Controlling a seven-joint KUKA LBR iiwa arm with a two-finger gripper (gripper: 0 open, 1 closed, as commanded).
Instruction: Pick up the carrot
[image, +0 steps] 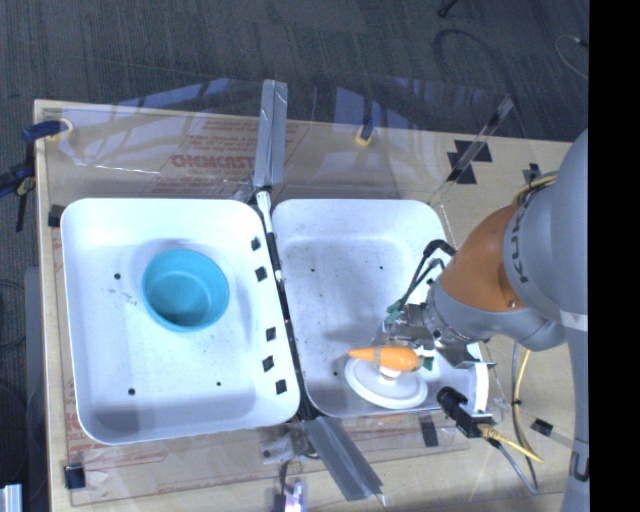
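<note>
The orange carrot (384, 357) is in the right bin (340, 240), near its front right corner, lying across the top of a small white plate (380, 392). Its pointed tip faces left and its thick end, with a bit of green, faces right. My gripper (411, 340) hangs directly over the carrot's thick end, reaching in from the right under the orange wrist band (480, 270). The wrist body hides where the gripper meets the carrot, and I cannot tell whether the carrot rests on the plate or is lifted off it.
A blue bowl (185, 288) sits upright in the left bin (100, 390). A raised divider with black clips (272, 300) separates the bins. The right bin's wall is close on the gripper's right and front sides. Loose cables (515, 440) lie at the bench's front right.
</note>
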